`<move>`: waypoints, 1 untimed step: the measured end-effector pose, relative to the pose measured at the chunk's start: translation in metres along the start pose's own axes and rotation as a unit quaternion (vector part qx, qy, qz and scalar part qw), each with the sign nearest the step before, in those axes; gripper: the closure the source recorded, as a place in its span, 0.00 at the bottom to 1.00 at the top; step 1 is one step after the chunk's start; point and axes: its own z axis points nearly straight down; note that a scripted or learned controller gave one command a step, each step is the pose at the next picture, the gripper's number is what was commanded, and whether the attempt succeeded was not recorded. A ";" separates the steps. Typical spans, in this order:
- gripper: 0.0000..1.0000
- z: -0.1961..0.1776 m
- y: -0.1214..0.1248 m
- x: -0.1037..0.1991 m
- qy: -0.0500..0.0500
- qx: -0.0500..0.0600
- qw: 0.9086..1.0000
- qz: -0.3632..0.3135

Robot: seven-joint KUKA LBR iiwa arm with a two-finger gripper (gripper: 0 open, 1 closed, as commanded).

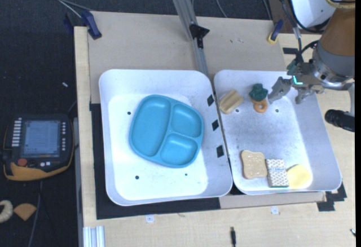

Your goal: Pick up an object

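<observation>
1. As the arm reaches in from the right, its gripper [286, 91] hangs over the right bin's [282, 144] far edge, fingers parted around nothing.
2. Nearest it sits a green-topped toy [259, 97], just beside the fingertips and likely the target, with a tan block [230, 101] next along.
3. A toast slice [254, 164], checkered piece [276, 173] and yellow piece [298, 175] huddle at the near edge.
4. The left bin [118, 93] bears a blue divided plate [166, 129].

No legible text, label or number on anything in view.
</observation>
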 end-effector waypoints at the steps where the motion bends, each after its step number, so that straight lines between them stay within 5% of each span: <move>1: 0.00 -0.001 0.001 0.000 0.000 -0.001 1.000 0.000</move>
